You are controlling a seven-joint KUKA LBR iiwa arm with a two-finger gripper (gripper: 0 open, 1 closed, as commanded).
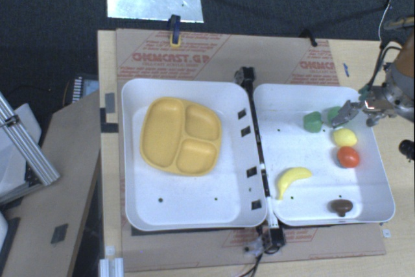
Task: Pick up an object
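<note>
You see two white bins side by side on the worktop (214, 48). The left bin (133, 159) holds a yellow divided tray (180, 135), lying flat in its middle. The right bin (305, 139) holds the loose items: a green block (313, 121) near its upper right, a yellow lemon (345, 137) just below that, an orange-red tomato (349, 157) touching or nearly touching the lemon, a yellow banana (292, 180) toward the lower middle, and a small brown piece (342, 207) at the lower right. Your hand (345, 113) reaches in from the right edge of the frame and sits over a second green item (335, 115) beside the block; whether it is open, closed or gripping you cannot tell from this angle.
</note>
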